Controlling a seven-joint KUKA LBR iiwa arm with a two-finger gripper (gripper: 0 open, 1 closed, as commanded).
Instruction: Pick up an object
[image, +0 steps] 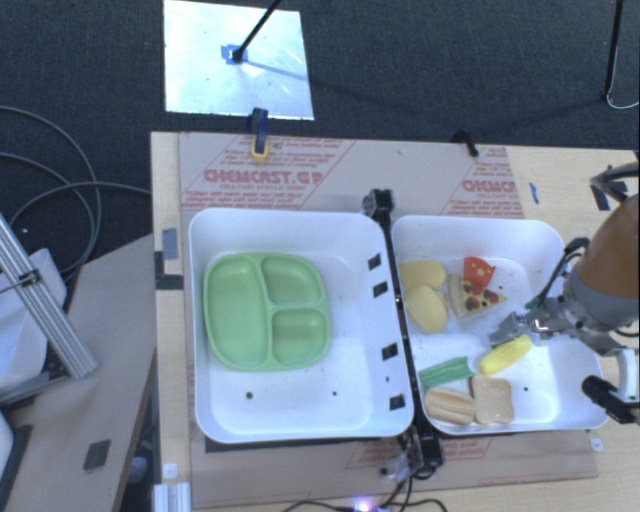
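Observation:
The right bin (470, 224) holds several toy foods: two yellow potatoes (426, 292), a pizza slice (480, 298) with a red piece (478, 270) at its top, a yellow corn cob (505, 353), a green pod (445, 371), a hot-dog bun (450, 405) and a toast slice (492, 400). My gripper (522, 324) is low in the right half of this bin. It sits just above the corn cob and to the right of the pizza slice. Nothing visibly lies in its grasp. The arm's orange band (612, 265) is at the right edge.
The left bin (290, 215) contains a green divided plate (267, 308). A black divider with clips (392, 300) runs between the bins. Cables lie on the floor at the left, and a shiny metal sheet (237, 58) lies behind the bench.

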